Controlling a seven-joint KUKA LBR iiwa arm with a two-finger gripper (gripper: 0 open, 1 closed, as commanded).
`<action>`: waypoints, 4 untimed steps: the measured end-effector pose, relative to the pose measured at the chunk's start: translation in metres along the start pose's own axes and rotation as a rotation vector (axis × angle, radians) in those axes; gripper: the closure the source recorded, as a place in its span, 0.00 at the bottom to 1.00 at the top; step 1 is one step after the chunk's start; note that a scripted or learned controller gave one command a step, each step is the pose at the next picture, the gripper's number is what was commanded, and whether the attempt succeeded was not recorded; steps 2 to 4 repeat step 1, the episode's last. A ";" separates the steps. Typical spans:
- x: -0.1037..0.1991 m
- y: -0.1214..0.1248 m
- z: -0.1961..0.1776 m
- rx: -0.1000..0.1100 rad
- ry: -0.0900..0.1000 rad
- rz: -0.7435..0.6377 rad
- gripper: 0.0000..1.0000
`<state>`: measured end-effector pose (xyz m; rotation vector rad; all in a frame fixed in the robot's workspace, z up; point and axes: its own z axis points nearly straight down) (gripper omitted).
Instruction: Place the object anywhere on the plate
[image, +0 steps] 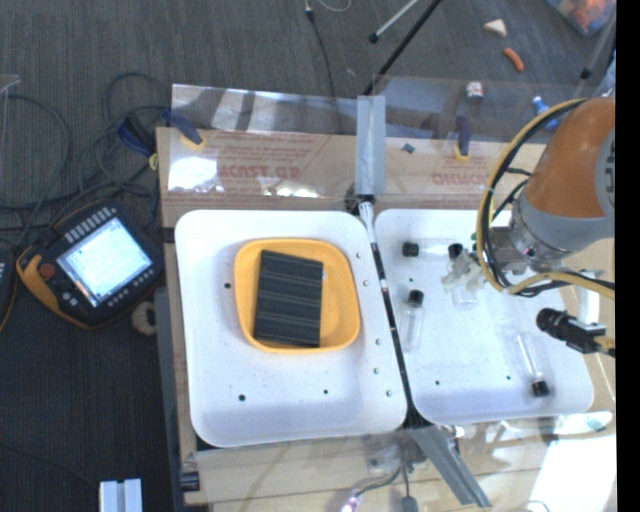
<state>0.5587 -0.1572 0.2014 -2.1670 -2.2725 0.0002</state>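
Note:
A yellow plate sits in the middle of the left bin. On it lies a dark grey ribbed rectangular object, flat and roughly centred. The arm's orange band is over the right bin's far right side. My gripper hangs low over the back of the right bin, well away from the plate. Nothing can be made out in it, since its tip is pale and blurs into the white floor.
Several clear tubes with black caps lie in the right bin, among them one by the left wall, one at the back and one at the front right. A cardboard wall lines the back. A teach pendant lies left of the bench.

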 end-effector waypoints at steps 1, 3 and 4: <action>0.000 0.000 0.000 0.000 0.000 0.000 0.00; 0.000 0.000 0.000 0.000 0.000 0.000 0.00; 0.000 0.000 0.000 0.000 0.000 0.000 0.00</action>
